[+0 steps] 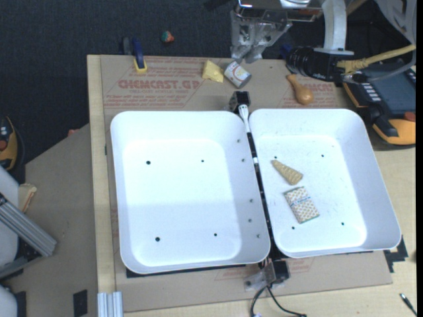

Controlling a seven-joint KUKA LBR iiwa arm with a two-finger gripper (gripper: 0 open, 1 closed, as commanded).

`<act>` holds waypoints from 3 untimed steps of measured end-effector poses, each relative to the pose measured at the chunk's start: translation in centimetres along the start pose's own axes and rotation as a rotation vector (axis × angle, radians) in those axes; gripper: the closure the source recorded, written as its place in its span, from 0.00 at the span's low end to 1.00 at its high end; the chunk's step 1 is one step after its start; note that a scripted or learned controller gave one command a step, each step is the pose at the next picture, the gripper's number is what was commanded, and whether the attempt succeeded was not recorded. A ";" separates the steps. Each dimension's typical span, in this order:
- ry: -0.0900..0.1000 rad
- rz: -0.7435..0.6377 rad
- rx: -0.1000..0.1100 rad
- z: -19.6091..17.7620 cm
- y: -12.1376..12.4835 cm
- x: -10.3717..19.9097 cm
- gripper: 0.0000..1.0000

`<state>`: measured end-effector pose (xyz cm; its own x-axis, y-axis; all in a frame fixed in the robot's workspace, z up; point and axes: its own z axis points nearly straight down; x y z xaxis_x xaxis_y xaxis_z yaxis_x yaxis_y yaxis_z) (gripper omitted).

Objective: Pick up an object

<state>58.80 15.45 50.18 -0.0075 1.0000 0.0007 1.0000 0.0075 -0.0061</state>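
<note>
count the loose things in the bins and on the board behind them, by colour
tan or orange: 2, the cone-shaped piece in the right bin and the pear-shaped piece on the board
yellow: 1, the wedge on the board
patterned or pale packets: 2, one in the right bin, one on the board
total: 5

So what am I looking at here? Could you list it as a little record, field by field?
left bin: white, bare floor
right bin: holds two things
cone-shaped piece: tan, lies in right bin
patterned packet: lies just below the cone, in the same bin
gripper: beyond the bins, above the board
small box: on the board beside the gripper
</note>
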 end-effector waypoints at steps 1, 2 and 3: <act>0.001 -0.004 0.000 2.2 -7.9 6.2 1.00; 0.001 0.017 -0.015 -3.7 -11.0 -3.4 1.00; -0.004 -0.001 0.007 7.3 -11.0 4.5 1.00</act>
<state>47.77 19.85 42.94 -0.0081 1.0000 -0.0035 0.9999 0.0081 -0.0127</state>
